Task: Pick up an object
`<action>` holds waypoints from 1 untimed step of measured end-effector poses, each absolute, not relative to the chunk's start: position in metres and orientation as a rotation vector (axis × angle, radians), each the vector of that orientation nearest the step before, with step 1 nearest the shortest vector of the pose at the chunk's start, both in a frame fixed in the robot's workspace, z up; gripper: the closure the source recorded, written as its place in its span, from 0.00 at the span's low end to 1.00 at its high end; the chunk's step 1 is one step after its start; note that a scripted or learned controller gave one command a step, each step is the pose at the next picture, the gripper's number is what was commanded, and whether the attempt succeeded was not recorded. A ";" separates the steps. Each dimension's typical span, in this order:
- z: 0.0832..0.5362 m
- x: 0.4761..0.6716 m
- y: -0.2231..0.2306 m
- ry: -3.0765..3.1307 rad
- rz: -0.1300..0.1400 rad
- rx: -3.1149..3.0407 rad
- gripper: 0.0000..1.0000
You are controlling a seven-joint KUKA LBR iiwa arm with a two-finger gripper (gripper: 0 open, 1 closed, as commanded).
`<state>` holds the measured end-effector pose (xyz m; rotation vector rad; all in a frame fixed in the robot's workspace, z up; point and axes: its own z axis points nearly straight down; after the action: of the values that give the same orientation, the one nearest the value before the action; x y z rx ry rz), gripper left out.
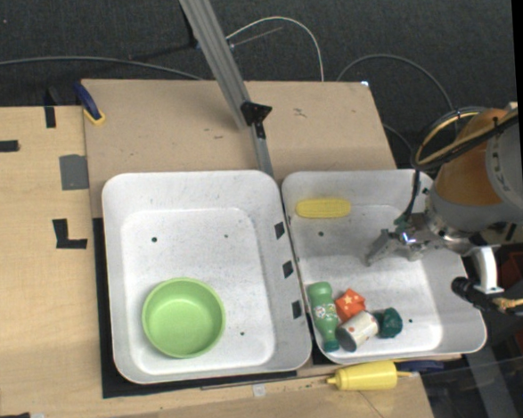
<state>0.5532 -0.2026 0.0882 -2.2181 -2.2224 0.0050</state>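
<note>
The right bin [420, 183] holds a yellow oblong piece [323, 209] near its far rim. A cluster lies at its near left corner: a green bottle [322, 314], an orange block [349, 303], a white cylinder [358, 330] and a dark teal object [390, 321]. My gripper [391, 244] hangs over the middle right of this bin, fingers spread apart with nothing between them. It is well apart from the cluster and from the yellow piece.
The left bin [120, 222] contains a green bowl [183, 317] at its near left. A yellow bottle [367, 377] lies on the bench just outside the right bin's near rim. A grey pole [219, 55] slants across the back. Cables loop behind the bins.
</note>
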 end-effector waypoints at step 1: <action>0.101 0.554 -0.202 -2.223 0.003 -2.216 1.00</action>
<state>0.5538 -0.2019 0.1010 -2.2162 -2.2229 0.0026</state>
